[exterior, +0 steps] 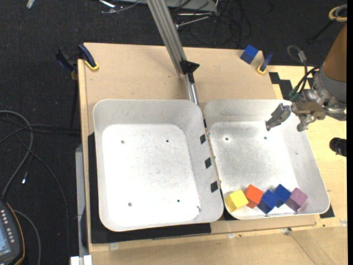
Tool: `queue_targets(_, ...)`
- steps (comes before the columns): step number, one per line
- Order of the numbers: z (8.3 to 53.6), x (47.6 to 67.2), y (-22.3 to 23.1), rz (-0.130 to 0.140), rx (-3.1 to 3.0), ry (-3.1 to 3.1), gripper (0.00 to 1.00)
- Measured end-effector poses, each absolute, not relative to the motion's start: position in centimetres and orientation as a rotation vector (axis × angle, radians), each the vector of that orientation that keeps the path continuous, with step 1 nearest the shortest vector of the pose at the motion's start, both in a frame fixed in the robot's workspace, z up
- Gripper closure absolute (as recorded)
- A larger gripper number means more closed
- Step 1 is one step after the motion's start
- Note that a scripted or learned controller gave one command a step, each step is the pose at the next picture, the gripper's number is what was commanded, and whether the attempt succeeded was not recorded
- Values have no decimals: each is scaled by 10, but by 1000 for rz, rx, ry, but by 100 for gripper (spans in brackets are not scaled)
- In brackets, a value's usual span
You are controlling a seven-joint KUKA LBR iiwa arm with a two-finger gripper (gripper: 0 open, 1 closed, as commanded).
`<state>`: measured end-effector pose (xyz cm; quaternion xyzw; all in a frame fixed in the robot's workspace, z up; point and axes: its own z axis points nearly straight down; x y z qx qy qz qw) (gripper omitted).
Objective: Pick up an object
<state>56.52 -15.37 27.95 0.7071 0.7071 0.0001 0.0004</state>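
Note:
Several small blocks lie in a row along the front edge of the right bin [242, 148]: a yellow block [237, 200], an orange block [254, 194], two blue blocks [274, 197] and a purple block [297, 199]. My gripper [289, 118] hangs over the bin's far right corner, well behind the blocks. Its two fingers stand spread apart, open, with nothing between them.
The left bin [146, 164] sits beside the right one, with a metal pole [168, 29] slanting down to the seam between them. A lone blue cube [250, 53] rests on the bench at the back right, near a clamp [263, 62].

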Motion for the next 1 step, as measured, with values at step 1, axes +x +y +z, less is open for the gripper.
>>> queue_targets(1,166,601,-123,-5,2220,2231,0)
